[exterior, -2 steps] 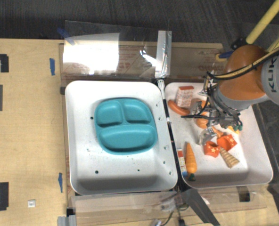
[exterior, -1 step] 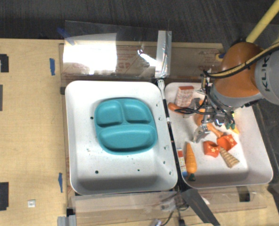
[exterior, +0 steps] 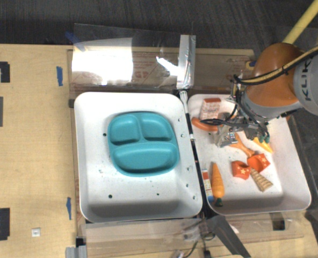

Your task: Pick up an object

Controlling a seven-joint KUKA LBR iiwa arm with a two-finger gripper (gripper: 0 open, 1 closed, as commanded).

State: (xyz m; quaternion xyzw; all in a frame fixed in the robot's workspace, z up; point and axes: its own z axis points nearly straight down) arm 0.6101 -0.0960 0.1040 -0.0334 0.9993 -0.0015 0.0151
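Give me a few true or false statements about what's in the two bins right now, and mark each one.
1. A teal divided plate lies in the left bin. True.
2. The toy carrot lies in the left bin. False: it is in the right bin, near its left wall.
3. The end effector is above the right bin. True.
4. The teal divided plate holds toy food. False: its compartments hold nothing.

A robotics lab, by the look of it: a grey and orange arm (exterior: 288, 79) reaches over two white bins (exterior: 94, 198) set on a plywood table (exterior: 24, 144) marked with black and blue tape (exterior: 59, 75), cables trailing, dark carpet (exterior: 148, 4) behind.
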